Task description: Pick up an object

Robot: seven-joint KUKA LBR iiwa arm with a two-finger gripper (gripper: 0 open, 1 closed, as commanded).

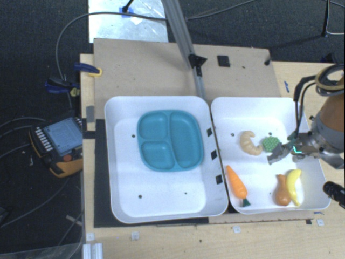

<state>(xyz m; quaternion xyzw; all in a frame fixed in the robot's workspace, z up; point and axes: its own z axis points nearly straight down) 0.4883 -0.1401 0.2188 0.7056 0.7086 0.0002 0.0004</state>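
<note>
Bins [161, 209] sit on cardboard [140, 63] over dark carpet [32, 36].

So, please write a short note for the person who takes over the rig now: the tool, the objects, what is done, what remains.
Tool: low in the right white bin, beside the green broccoli-shaped toy; nothing seen between its fingers.
Also in that bin: beige croissant-shaped toy, orange carrot toy, yellow banana toy against an orange pear-shaped toy.
Left white bin: blue divided plastic plate.
Done: approach only. Left: grasp and lift one object.
</note>
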